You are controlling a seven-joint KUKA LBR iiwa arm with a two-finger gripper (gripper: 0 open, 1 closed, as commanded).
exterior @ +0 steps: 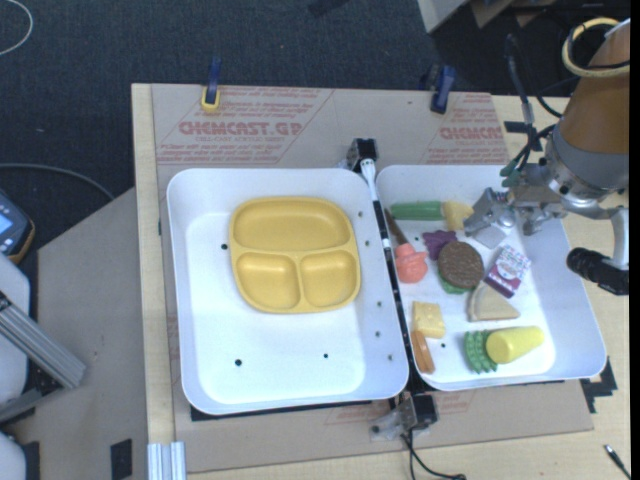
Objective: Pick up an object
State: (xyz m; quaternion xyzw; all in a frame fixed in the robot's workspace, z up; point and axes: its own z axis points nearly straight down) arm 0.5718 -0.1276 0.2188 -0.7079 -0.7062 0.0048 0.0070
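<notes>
The right bin holds several toy foods. Among them are a green pod, a small yellow piece, a purple item, a pink item, a brown round patty and a purple-and-white packet. Nearer the front lie a beige wedge, a cheese block, an orange stick and a yellow corn cob with green husk. My gripper hangs over the bin's back part, just above and right of the patty and packet. Nothing visibly sits in it.
The left bin holds a yellow divided plate. A black-and-white divider runs between the bins. The arm's grey body with orange band reaches in at the right. Clamps sit on the cardboard's back edge.
</notes>
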